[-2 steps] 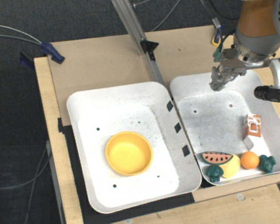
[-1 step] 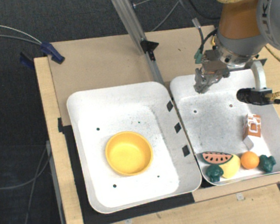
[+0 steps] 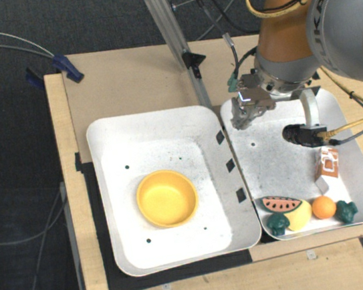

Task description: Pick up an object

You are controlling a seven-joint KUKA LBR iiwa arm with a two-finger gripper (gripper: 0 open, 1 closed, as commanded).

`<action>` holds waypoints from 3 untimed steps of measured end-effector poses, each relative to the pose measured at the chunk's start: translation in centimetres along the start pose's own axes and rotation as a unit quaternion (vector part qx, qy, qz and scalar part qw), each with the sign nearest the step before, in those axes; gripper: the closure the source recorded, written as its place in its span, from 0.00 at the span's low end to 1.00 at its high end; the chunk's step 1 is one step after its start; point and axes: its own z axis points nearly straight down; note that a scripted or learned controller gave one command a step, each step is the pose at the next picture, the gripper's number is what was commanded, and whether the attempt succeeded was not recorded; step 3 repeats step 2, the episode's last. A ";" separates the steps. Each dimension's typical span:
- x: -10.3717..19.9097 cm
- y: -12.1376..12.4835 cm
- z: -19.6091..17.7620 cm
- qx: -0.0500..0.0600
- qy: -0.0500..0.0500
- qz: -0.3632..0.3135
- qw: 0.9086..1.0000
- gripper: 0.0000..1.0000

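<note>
1 yellow bowl [image 3: 166,197], 2 white bins [image 3: 109,135]

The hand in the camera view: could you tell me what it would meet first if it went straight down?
Probably bare floor of the right bin, near its top left corner; the hand points there. Depth is unclear.

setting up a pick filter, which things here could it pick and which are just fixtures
Pickable: watermelon slice, lemon, orange, two green toys, orange packet, yellow bowl.
Fixtures: left bin, right bin, blue clamp, metal pole.
</note>
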 end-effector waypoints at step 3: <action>10.2 -0.4 -0.1 -0.004 -0.001 0.000 1.000 1.00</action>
